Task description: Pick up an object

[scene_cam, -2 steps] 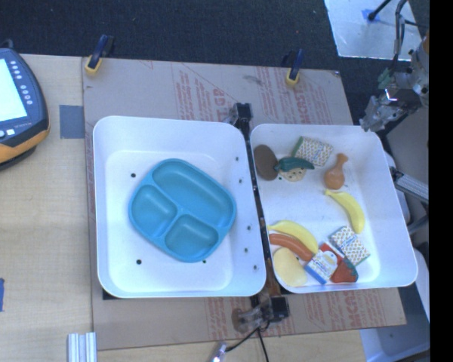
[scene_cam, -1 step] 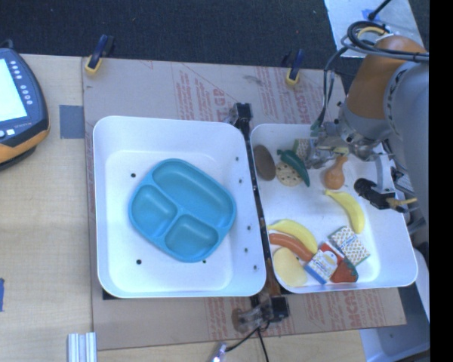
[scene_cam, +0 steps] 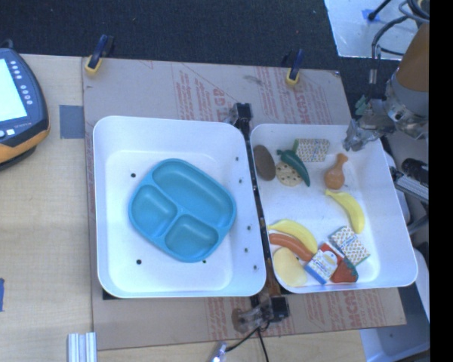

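The right white bin (scene_cam: 396,225) holds several toy foods: a brown drumstick (scene_cam: 335,171), a yellow banana (scene_cam: 349,209), a green pepper (scene_cam: 294,164), a round cracker (scene_cam: 287,174), a brown oval piece (scene_cam: 264,161), a checked packet (scene_cam: 312,150), and a pile at the front with a hot dog (scene_cam: 291,244), a yellow slice (scene_cam: 296,231) and small boxes (scene_cam: 349,245). My gripper (scene_cam: 357,136) hangs over the bin's far right corner, just above and right of the drumstick. I see nothing held in it.
The left white bin (scene_cam: 113,202) carries a blue divided plate (scene_cam: 182,209). A tablet-like pendant (scene_cam: 7,100) lies at the far left of the bench. Clamps (scene_cam: 97,55) pin the cardboard sheet at its back edge. Cables hang at the upper right.
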{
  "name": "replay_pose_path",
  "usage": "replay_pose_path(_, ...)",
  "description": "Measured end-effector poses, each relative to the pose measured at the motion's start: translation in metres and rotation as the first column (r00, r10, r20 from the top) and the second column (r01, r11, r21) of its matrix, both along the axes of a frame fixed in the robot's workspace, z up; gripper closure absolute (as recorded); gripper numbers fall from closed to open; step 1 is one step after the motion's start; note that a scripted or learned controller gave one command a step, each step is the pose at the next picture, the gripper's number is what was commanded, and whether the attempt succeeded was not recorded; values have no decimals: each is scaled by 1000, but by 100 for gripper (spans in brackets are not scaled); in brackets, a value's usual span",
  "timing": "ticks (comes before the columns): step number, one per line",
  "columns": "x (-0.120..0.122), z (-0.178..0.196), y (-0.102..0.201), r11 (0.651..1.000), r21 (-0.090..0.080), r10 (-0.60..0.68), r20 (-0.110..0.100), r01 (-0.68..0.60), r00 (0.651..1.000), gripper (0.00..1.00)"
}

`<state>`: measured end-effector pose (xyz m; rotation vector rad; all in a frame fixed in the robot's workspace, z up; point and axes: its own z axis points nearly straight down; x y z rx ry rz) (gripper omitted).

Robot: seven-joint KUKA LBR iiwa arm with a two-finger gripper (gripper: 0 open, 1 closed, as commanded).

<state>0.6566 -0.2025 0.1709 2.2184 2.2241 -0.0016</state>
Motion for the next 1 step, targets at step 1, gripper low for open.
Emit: replay_pose_path(1, 0, 32, 0, 1000, 1, 1, 0, -1, 1000, 0)
